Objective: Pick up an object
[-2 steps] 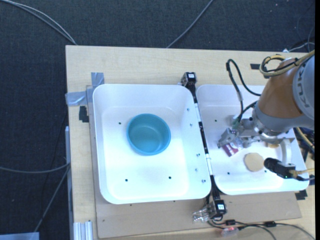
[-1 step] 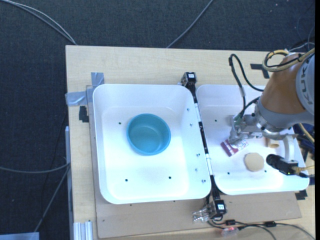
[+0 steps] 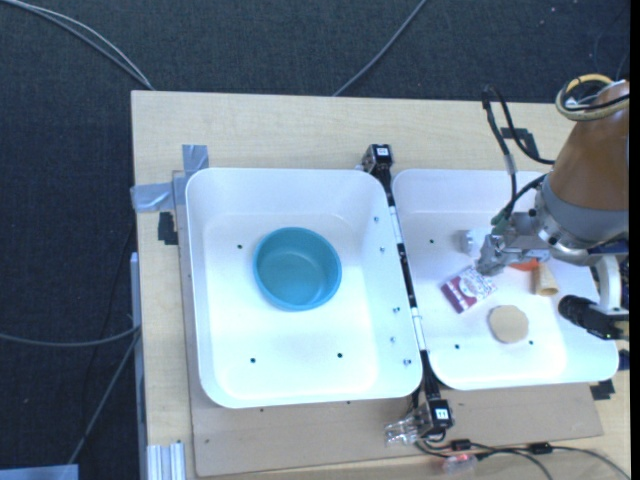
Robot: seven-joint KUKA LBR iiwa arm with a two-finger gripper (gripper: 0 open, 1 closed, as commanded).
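A: What is around the tabletop [image 3: 290, 128]?

B: A dark carpet floor [image 3: 70, 168] lies on its top and left sides. Thin grey cables [image 3: 80, 33] run across this floor.

A: And the tabletop itself?

B: It is light wood, with a darker board [image 3: 300, 433] at the near edge. Grey tape [image 3: 160, 193] sticks at the left side. The light is even, with no hard shadows.

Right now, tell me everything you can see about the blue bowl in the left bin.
The blue bowl is round, a plain light blue, and looks like smooth plastic. It stands upright with its opening facing up, and nothing shows inside it. It sits on the floor of the left bin, a little left of the middle and toward the far side, apart from every wall. Nothing else touches it.
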